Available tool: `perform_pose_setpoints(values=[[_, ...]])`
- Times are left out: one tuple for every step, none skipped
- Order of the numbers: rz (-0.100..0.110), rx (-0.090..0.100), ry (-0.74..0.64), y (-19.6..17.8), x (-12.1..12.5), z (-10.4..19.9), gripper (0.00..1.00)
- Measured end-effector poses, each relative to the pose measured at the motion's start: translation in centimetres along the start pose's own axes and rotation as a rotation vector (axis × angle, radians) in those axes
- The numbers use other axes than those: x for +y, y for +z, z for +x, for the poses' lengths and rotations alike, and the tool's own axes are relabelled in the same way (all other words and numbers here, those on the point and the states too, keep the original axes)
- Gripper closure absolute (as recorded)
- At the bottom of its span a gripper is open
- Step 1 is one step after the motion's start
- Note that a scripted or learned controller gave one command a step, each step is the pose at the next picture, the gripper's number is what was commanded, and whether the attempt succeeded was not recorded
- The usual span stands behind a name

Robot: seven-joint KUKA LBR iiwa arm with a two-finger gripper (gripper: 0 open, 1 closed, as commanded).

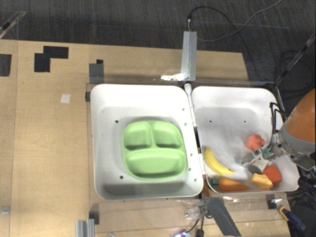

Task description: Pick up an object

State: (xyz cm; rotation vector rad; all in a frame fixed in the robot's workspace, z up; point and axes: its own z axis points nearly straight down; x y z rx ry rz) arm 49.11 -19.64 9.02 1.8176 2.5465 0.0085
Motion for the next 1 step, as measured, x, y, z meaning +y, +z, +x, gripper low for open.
perform_pose_setpoints(values=[[-0.007, 0.000, -0.001, -1.19, 0.38, 0.12, 1.00]])
